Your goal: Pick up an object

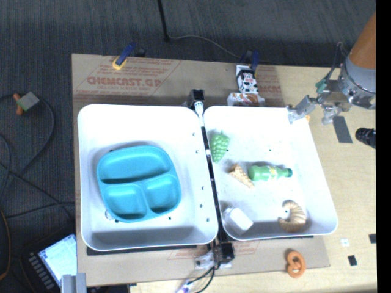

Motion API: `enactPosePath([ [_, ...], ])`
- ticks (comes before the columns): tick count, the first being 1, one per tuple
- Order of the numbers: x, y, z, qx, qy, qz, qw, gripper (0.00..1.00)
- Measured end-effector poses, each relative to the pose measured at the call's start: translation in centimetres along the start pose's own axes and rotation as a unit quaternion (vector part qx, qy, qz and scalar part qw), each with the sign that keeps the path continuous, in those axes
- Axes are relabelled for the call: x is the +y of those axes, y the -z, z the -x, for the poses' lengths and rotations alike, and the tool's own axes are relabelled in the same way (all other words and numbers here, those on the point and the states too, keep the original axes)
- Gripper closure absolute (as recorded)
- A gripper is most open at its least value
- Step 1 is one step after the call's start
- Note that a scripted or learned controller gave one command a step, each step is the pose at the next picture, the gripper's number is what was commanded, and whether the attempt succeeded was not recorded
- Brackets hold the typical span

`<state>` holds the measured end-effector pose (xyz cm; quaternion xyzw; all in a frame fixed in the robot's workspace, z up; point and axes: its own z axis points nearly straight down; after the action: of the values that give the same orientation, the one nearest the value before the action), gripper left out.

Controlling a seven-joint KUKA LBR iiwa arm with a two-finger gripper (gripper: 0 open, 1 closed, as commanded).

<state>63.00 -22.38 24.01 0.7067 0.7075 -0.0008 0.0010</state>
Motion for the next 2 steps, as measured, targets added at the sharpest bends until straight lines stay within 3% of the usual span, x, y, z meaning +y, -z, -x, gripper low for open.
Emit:
enactPosePath([
  [1,-3.0,-12.9,-4.3,0.001,0.0,-0.002,1.0,0.0],
  [2,-5.4,-6.6,-7.2,0.001,0.0,0.0,1.0,0.0],
])
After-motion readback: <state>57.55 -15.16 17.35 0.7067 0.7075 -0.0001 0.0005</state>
